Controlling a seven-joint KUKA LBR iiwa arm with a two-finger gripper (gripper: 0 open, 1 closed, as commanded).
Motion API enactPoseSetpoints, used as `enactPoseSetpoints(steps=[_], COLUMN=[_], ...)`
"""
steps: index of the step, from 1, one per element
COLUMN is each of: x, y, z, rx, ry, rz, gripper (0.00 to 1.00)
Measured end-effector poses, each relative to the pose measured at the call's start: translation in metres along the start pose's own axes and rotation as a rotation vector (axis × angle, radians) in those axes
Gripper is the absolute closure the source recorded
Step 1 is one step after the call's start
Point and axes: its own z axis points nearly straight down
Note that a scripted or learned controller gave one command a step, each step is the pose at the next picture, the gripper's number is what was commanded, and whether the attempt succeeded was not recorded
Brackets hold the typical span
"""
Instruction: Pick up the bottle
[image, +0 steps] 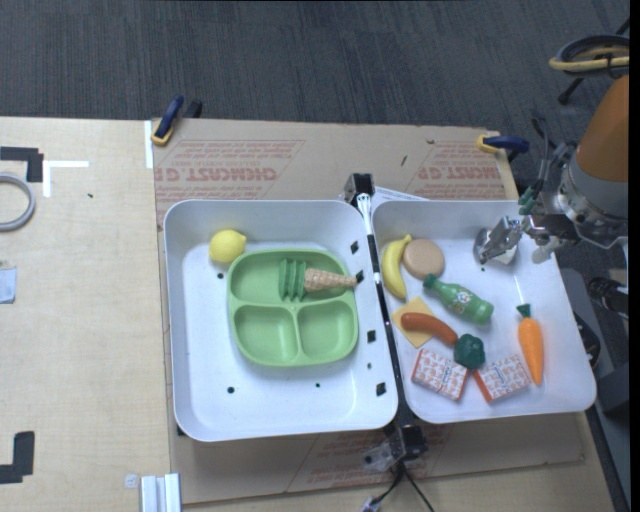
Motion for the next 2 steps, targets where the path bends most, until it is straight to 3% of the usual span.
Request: enactPoseSetpoints(steps=[1, 2], x=[0.0, -0.016], y=[0.0, -0.077], z=[-0.009, -0.031], rx=[0.0, 0.001], ry=[-0.001, 0.0], rz=[-0.001, 0.05], gripper=[1.0, 1.0])
